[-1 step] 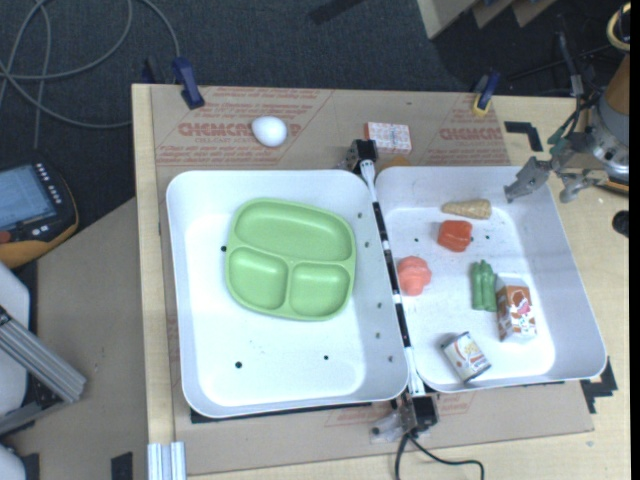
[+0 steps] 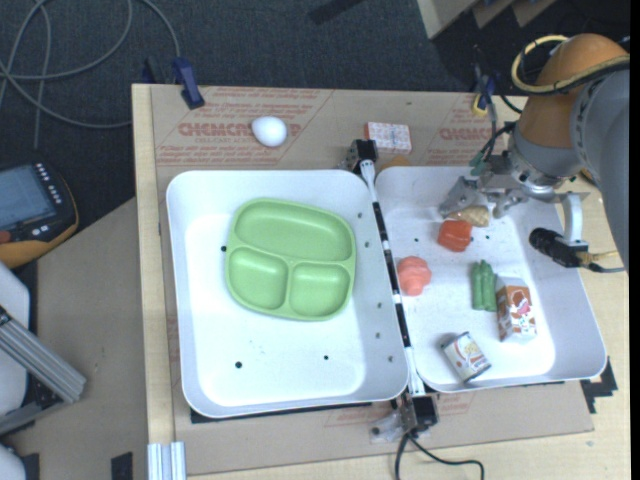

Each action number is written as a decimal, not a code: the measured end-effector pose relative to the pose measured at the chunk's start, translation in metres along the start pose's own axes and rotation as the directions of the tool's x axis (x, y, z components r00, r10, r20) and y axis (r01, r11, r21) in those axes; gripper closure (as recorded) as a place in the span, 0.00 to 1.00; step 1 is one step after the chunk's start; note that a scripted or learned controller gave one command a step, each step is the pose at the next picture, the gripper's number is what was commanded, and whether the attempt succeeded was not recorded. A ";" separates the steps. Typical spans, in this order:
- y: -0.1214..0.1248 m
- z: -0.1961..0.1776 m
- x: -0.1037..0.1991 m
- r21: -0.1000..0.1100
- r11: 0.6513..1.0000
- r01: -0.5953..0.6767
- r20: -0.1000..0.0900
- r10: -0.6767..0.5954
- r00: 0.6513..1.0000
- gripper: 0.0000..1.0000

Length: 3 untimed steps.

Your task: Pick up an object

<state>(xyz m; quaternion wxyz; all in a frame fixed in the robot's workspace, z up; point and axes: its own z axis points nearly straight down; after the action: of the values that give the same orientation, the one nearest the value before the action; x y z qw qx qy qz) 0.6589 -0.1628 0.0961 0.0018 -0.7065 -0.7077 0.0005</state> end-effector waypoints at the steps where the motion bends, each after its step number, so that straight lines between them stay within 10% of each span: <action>1: -0.017 0.011 0.054 -0.003 1.000 0.000 0.001 0.000 1.000 0.00; 2: -0.026 0.012 0.065 -0.001 1.000 -0.001 0.001 0.001 1.000 0.00; 3: -0.027 0.001 0.064 0.000 1.000 -0.001 0.002 0.001 1.000 1.00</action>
<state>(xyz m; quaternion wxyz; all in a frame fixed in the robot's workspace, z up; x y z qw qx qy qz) 0.6323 -0.0986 0.0951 0.0014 -0.7068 -0.7074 0.0012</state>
